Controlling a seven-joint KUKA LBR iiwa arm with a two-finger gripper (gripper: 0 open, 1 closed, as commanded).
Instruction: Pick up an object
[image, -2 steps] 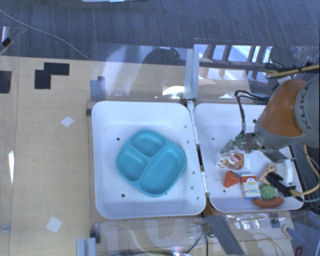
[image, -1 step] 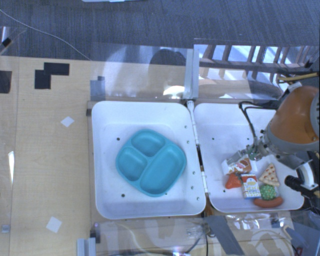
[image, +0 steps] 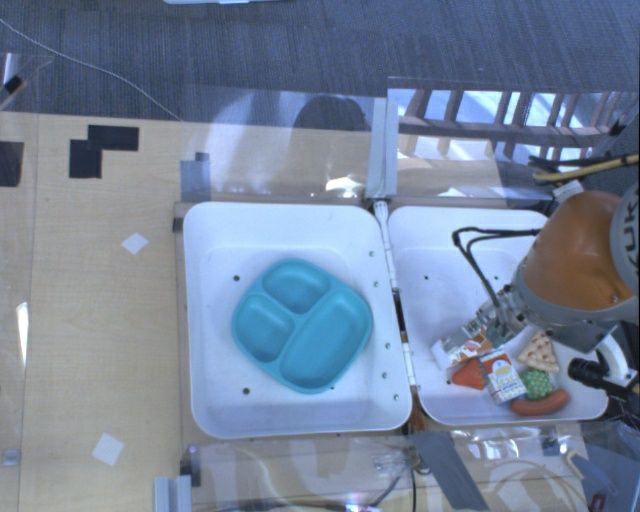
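Several small toy foods lie bunched in the front right corner of the right bin (image: 430, 265). Among them are a white packet (image: 452, 349), an orange wedge (image: 467, 374), a small juice carton (image: 503, 378), a green piece (image: 537, 383), a tan pizza slice (image: 539, 351) and a red sausage (image: 539, 403). My gripper (image: 487, 328) is down in this bin, just above the white packet and the carton. The arm's orange band (image: 575, 260) covers the bin's right side and hides part of the gripper. I see nothing clearly held.
The left bin (image: 210, 300) holds a blue divided plate (image: 303, 325) near its middle. A raised ridge (image: 392, 300) separates the two bins. Black cables (image: 480, 262) loop over the right bin's bare floor at the back left.
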